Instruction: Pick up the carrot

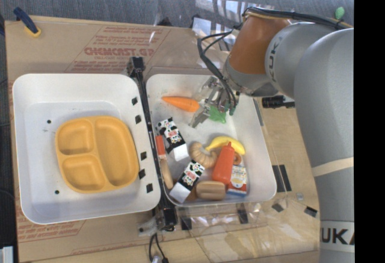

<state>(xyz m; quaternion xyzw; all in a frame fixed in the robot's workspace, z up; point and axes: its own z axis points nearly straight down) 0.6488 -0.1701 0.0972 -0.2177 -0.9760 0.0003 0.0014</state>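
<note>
The carrot [180, 103], orange with a green leafy top [217, 115], lies flat on the floor of the right bin [255, 135], near its back edge. My gripper [204, 104] hangs low over the carrot's thick right end. It stands open, with one finger [198, 119] in front of that end and the other behind it. The pointed tip of the carrot faces left and is uncovered. The carrot rests on the bin and is not lifted.
Toy food crowds the front of the right bin: two cow-print cartons [171, 134] [191, 174], a banana [228, 144], a red bottle [224, 163] and a bread roll [210, 189]. The left bin [30, 105] holds a yellow divided plate [96, 153].
</note>
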